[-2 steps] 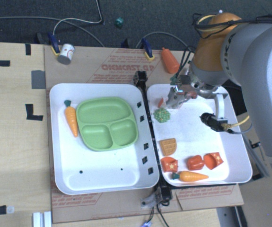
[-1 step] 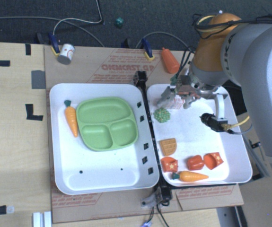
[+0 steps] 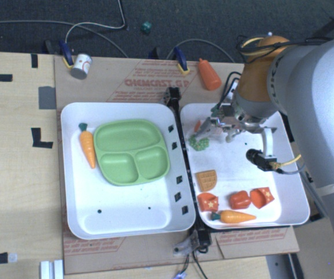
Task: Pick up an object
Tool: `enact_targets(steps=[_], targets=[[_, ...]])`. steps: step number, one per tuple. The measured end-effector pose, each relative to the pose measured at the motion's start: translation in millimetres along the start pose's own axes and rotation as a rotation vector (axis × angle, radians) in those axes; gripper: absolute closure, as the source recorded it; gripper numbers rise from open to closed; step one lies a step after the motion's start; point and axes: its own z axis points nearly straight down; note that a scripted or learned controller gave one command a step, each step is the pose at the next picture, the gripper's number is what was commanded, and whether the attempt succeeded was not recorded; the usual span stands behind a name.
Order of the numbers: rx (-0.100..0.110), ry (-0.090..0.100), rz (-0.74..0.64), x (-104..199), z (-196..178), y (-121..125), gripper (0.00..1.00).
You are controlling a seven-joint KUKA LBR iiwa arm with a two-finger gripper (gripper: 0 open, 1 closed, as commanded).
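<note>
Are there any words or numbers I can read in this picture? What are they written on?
Red printed words on the brown cardboard sheet above the bins: too blurred to read for sure.
More red print on the cardboard below the bins: too blurred to read.
Small white can at the top left: its label is too small to read.

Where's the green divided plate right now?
The green divided plate sits in the left bin, beside a toy carrot lying along its left edge.
</note>
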Motion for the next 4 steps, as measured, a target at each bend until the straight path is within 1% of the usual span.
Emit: enact_targets(steps=[1, 2, 3, 4], targets=[[-0.005, 0.001, -0.002, 3, 32, 33, 0.0], [-0.005, -0.001, -0.003, 3, 22, 33, 1.0], [-0.004, -0.002, -0.003, 3, 23, 33, 0.0], [0.002, 0.002, 0.0, -9, 33, 37, 0.0]])
